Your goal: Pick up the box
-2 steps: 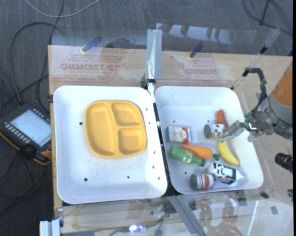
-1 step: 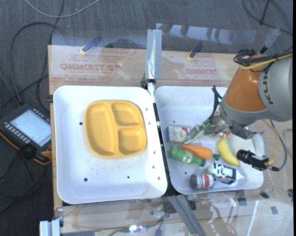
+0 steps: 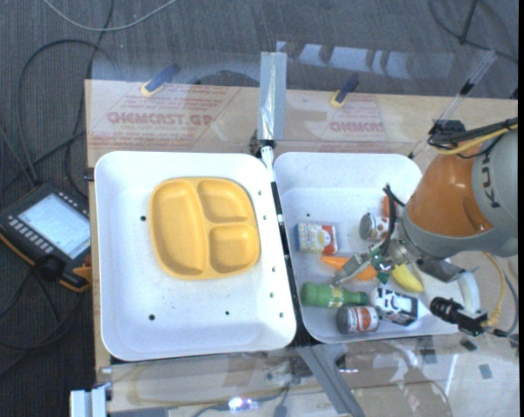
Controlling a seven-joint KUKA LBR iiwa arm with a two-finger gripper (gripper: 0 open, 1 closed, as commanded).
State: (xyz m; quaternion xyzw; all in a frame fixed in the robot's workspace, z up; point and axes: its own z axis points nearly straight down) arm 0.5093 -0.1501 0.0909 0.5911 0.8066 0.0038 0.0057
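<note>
Where the grey arm with its orange band (image 3: 448, 202) reaches in from the right, its jaws (image 3: 366, 266) hang low over the right-hand shallow white bin (image 3: 331, 174), and whether they are released or clenched cannot be told among the clutter. Two white bins sit side by side on the surface. The left bin (image 3: 122, 320) carries one thing: a yellow plastic tray with three compartments (image 3: 205, 226). The right bin carries several. One small white box with an orange and red label (image 3: 316, 236) lies toward the bin's left middle, apart from the jaws and just above one thin orange carrot-like piece (image 3: 335, 261). One green plastic bottle (image 3: 333, 296) lies on its side below that. One can with a red and white label (image 3: 358, 319) lies near the front wall, and a second, silvery can (image 3: 374, 226) sits farther back by the arm. One yellow banana-shaped piece (image 3: 407, 277) and one dark blue and white carton (image 3: 395, 305) lie under the wrist. The surface is a pale wooden board (image 3: 183, 120) with faint red lettering, partly covered by clear plastic sheet. Around it is dark grey carpet (image 3: 36, 102) crossed by cables, with one orange-edged handheld pendant with a screen (image 3: 43, 229) at the left.
</note>
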